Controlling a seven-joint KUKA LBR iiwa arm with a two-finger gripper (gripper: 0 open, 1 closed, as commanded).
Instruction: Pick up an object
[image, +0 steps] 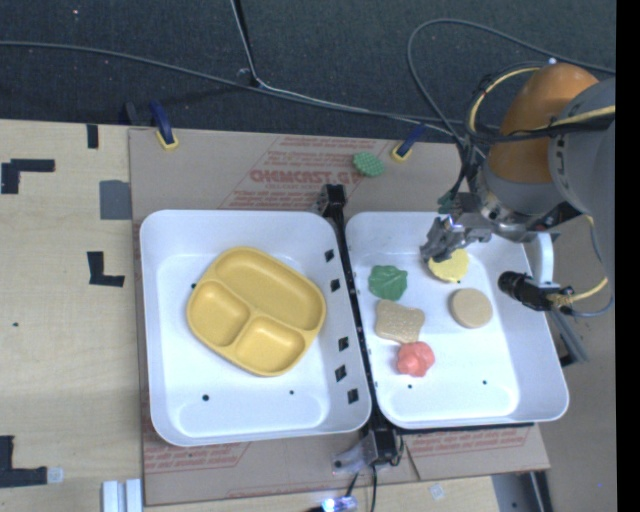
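Observation:
My gripper (441, 243) hangs low over the back of the right bin (530, 390), right above a yellow round piece (452, 267) whose near half shows below it. Near it in the same bin lie a green leafy piece (388, 282), a tan square cracker (399, 321), a beige round disc (471, 308) and a red lumpy piece (415, 358). The arm's body covers the fingertips from this angle.
The left bin (170, 400) holds a yellow divided plate (256, 310). A second green piece (369, 165) lies on the cardboard behind the bins. Cables run across the dark floor at the back, and a black clip (332, 200) sits at the bins' shared wall.

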